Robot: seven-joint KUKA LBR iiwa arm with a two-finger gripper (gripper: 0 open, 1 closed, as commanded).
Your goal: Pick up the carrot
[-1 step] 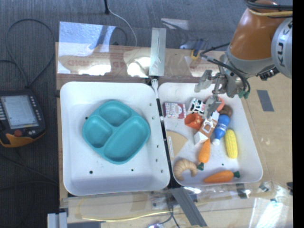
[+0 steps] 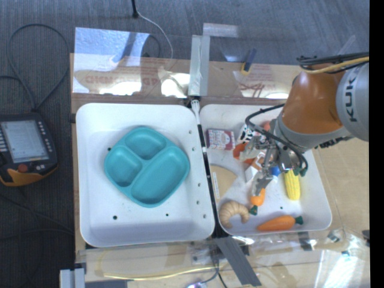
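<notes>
Standing over the bench, I see the grey arm [image 2: 327,104] with its orange band reaching in from the right over the right bin [image 2: 318,218]. The left bin [image 2: 96,221] beside it carries a teal divided plate [image 2: 147,165], well apart from the action. Within the right bin lie a corn cob [image 2: 292,183], a croissant [image 2: 233,210] near the front left corner, and a small red-and-white packet [image 2: 219,138] by the dividing wall. The carrot [image 2: 277,223] rests flat near the front wall, just in front of the corn, nothing touching it. The gripper [image 2: 259,188] hangs above the bin's middle, close to a small orange piece [image 2: 257,198]; whether it is spread or closed I cannot tell. By my judgement the pick is not yet made: the descent onto the carrot, the grasp and the lift are all left.
</notes>
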